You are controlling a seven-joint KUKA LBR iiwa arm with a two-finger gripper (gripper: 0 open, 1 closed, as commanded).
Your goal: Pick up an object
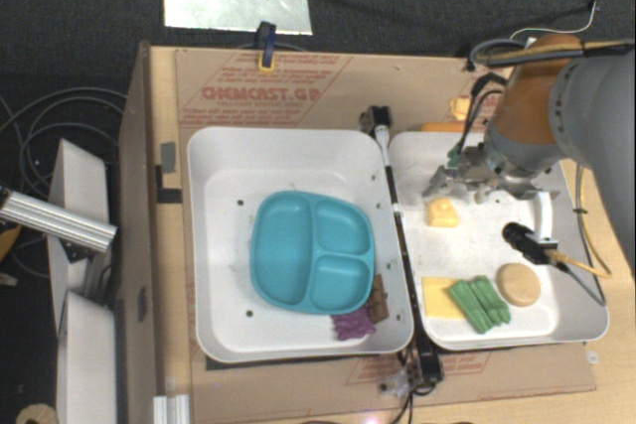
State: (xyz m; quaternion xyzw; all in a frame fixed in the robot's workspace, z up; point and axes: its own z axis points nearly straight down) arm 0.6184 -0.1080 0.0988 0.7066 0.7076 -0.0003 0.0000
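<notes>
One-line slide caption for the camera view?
KUKA arm's gripper hovers over a yellow block in the right bin; teal plate fills the left.

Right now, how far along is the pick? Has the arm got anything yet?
Done: the arm has reached into the right bin, and the gripper sits just above the small yellow block. In hand: nothing visibly; I cannot tell how the gripper is set. Left: grasp and lift. The green object, tan round piece and yellow slab lie untouched near the front edge.
</notes>
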